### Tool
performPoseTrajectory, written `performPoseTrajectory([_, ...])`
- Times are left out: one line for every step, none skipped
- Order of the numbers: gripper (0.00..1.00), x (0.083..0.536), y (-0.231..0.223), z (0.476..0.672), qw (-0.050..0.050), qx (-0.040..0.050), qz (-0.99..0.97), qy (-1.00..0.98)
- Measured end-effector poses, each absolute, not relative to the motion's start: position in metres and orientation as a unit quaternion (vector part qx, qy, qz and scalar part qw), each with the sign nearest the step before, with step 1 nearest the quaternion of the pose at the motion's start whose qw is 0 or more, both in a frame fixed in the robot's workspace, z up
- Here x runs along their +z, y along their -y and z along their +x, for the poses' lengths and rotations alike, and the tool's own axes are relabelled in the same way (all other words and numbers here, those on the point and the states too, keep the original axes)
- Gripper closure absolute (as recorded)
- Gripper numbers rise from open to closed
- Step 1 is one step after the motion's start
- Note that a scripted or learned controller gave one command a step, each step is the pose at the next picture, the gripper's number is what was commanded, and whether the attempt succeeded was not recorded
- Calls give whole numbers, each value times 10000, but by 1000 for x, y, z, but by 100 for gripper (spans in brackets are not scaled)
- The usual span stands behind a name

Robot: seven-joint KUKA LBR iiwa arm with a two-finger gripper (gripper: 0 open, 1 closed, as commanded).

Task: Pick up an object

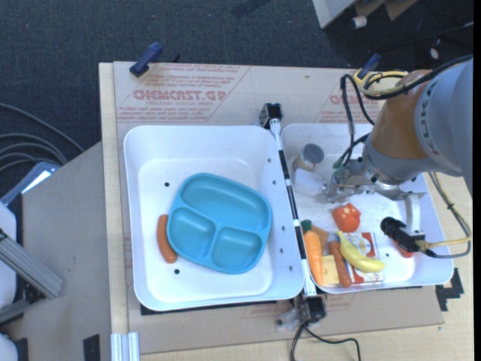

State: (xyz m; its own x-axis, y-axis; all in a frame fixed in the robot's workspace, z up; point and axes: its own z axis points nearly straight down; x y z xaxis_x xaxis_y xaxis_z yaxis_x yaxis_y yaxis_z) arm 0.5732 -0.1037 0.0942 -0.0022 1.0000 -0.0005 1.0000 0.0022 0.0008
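Observation:
My gripper point(336, 189) hangs low in the right bin point(428, 273), near its middle. Just below and to the right of it lies a red tomato-like object point(346, 216), apart from the gripper as far as I can see. Along the bin's near side lie a yellow banana point(359, 253), an orange carrot point(313, 256), a brown sausage point(339, 265) and a red-and-white packet point(373, 268). A small grey cup point(312, 155) sits at the far left of this bin. I see nothing held.
The left bin point(143, 201) holds a blue compartment plate point(218, 222) with an orange-brown sausage point(164, 238) beside its left edge. A black-clipped divider point(286, 186) separates the bins. The arm point(421, 122) covers the right bin's far right.

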Motion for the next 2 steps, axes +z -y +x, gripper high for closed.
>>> performPoseTrajectory([0, 94, 104, 573, 4, 0, 7064, -7078])
performPoseTrajectory([0, 84, 99, 596, -9, -3, 7068, -7074])
